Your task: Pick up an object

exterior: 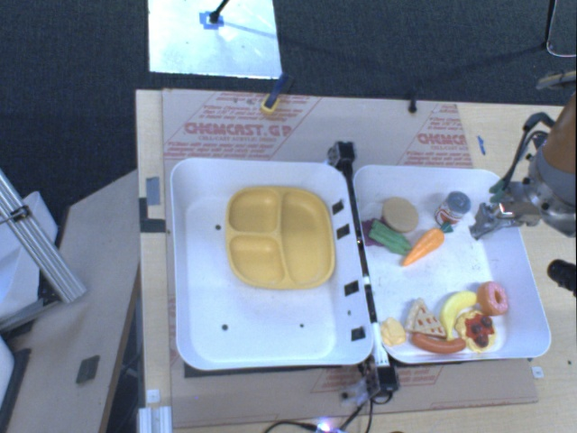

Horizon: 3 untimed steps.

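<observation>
The end effector (487,219) hangs over the upper right part of the right bin (518,269), above bare white floor and just beside the small jar (453,208); whether it is open or closed cannot be told from this slant, and nothing shows in its grip.

Any toy here could serve as the object. Counted in the right bin: one jar, one round bun (399,214), one green vegetable (389,238), one carrot (423,246), one banana (458,308), one doughnut (492,298), one pizza slice (422,318), one sausage (438,343), one yellow cheese piece (393,333) and one red-topped piece (480,330). The left bin (203,269) holds a single yellow divided plate (279,237).

These look like light, hard plastic play food, probably smooth and apt to slip or skid. The jar is nearest and upright; it would likely be best pinched across its body below the lid. The carrot, lying apart from its neighbours, offers a clean grasp across its thicker middle. The lower cluster is crowded, pieces touching, so a pinch there risks nudging several at once. The plate is wide and flat, a poor fit for two fingers.
</observation>
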### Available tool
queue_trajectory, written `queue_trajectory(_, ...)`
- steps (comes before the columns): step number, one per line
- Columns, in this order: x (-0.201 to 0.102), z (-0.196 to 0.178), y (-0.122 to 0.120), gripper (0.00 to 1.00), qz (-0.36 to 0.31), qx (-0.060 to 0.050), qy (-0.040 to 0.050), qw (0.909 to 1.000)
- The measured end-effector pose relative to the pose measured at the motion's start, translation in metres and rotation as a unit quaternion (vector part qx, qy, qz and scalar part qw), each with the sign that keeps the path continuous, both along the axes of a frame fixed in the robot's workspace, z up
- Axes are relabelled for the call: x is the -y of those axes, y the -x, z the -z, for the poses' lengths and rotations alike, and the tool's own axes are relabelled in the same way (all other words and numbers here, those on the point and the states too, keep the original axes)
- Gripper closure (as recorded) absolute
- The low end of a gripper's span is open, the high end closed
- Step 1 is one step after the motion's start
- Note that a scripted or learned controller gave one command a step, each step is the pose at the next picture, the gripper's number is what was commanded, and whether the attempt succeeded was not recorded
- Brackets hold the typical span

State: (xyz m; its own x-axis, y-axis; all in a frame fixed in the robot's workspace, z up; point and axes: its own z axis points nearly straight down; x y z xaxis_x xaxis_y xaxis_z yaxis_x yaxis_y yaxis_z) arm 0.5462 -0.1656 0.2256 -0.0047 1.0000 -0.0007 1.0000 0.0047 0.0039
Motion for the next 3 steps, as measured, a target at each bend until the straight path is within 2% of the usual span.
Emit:
queue_trajectory(1,-0.056,0.001,-0.030,1.00,-0.003,0.000,-0.0014,1.0000)
queue_trajectory(2,-0.100,0.002,-0.041,1.00,-0.002,0.000,-0.0011,1.0000)
queue_trajectory(3,-0.148,-0.008,-0.065,1.00,-0.002,0.000,-0.0016,1.0000)
